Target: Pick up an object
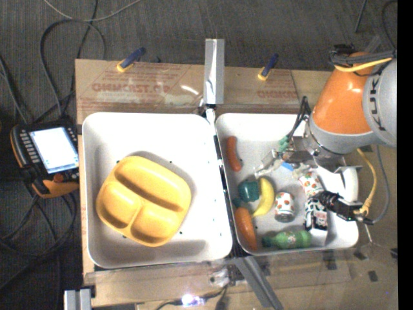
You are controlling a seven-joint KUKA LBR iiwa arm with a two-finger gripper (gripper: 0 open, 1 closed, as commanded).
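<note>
Camera view: arm (pixel 352 105) reaches from right, end effector (pixel 279 160) low over right bin (pixel 258 124); grip state unclear.

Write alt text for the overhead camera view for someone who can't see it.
A grey-and-orange robot arm lowers its hand into the right white bin of toy food, above a yellow plastic banana. The left white bin holds a yellow divided plastic tray.
</note>
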